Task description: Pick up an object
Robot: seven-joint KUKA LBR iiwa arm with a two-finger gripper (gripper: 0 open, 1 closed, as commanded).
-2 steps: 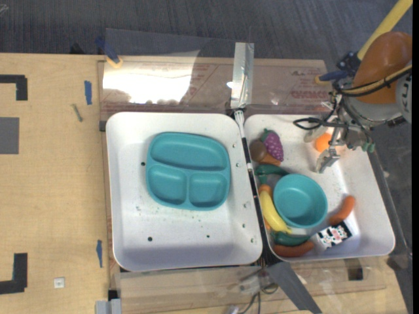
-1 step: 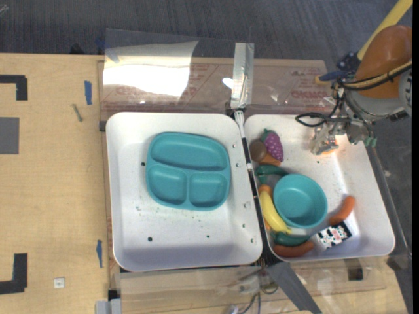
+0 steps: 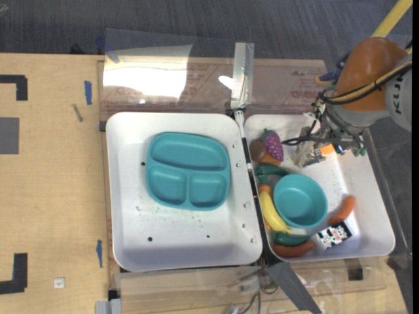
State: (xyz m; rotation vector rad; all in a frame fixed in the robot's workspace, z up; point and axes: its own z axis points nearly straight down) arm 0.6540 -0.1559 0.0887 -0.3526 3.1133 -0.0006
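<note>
Purple grapes (image 3: 273, 146) lie in the right bin (image 3: 374, 201), just left of my gripper (image 3: 313, 150), with the teal bowl (image 3: 300, 199) below them. I judge the grapes nearest. Wrist and cabling hide the jaws; I cannot tell their state. The banana (image 3: 272, 212) runs lengthwise beside the bowl.

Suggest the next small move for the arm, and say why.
Probably shift toward the purple plastic grape bunch and descend. The gripper hangs above bare floor at the far end of the right white bin, with nothing between it and the floor, and the grapes lie closest.
</note>
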